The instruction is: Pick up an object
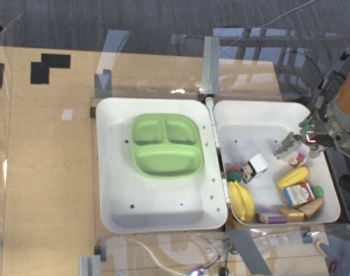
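Observation:
My gripper [299, 147] hangs over the right part of the right bin [243, 125], reaching in from the right edge. Just beneath it lies a small red and white item [299, 159], partly hidden. A yellow toy banana [293, 177] rests a little nearer the front. A small white carton [256, 167] sits near the bin's middle, to the gripper's left. A bunch of yellow bananas [242, 200] lies at the front left corner. A colourful box [297, 194], a brown piece [304, 211] and a pink piece [272, 218] crowd the front right.
A green divided plate [166, 145] lies in the left bin [117, 200]. A red and green toy [234, 174] sits by the divider wall. A metal post [211, 62] stands behind the bins. Cables run along the front edge.

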You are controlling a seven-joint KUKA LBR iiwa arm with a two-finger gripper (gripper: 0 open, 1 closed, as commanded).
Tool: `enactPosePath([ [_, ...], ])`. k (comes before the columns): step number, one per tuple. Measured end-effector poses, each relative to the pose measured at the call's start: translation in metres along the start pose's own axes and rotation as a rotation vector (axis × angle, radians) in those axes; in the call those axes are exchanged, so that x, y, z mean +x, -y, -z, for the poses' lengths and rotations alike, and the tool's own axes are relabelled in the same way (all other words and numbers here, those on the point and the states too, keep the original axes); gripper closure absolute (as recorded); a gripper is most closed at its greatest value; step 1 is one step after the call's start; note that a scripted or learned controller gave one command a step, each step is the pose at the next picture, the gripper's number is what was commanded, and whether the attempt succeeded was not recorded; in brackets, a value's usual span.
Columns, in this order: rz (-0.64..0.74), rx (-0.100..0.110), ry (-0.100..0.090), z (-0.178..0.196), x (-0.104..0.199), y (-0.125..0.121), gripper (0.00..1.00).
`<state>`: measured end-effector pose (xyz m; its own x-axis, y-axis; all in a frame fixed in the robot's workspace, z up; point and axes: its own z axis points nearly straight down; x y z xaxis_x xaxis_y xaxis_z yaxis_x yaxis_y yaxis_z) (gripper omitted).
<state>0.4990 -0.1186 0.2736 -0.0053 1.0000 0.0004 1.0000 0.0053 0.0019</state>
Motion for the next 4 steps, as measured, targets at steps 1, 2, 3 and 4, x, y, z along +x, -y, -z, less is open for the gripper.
enactPosePath([
  [1, -0.089, 0.003, 0.0, -0.151, 0.019, -0.039, 0.0],
  [2, -0.118, -0.009, -0.001, -0.183, 0.01, -0.069, 0.0],
  [3, -0.119, -0.014, -0.005, -0.172, 0.012, -0.071, 1.0],
  [4, 0.269, -0.014, 0.006, -0.182, -0.034, -0.035, 1.0],
])
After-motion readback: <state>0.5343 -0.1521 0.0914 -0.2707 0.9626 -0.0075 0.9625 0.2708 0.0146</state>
